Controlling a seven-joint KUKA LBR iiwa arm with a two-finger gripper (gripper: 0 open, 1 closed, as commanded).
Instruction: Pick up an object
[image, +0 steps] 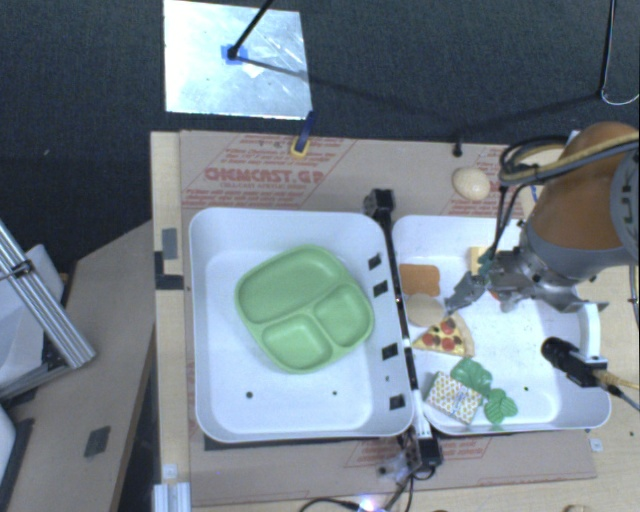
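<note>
- On the bench, two white bins sit side by side: the left bin (215, 400) carries a green divided plate (303, 308), the right bin (530, 400) holds the small toy foods.
- Reaching in from the right, the grey arm (590, 215) with its orange band hangs over the right bin's upper half.
- At its tip the gripper (468, 290) points left and down toward the bin's left wall; whether its tips are apart or together I cannot tell.
- Nearest target, by my judgement: the pizza slice (445, 338), lying just below and slightly left of the gripper, its long axis running roughly left to right.
- Just left of the gripper lies a brown bread slice (420, 277), with a pale rounded piece (422, 308) beneath it.
- Further down sit a green leafy toy (478, 385) and a patterned box (452, 398), near the bin's lower edge.
- Nothing shows between the gripper's tips, so the pick looks not yet made; a short drop down-left would meet the pizza.
</note>
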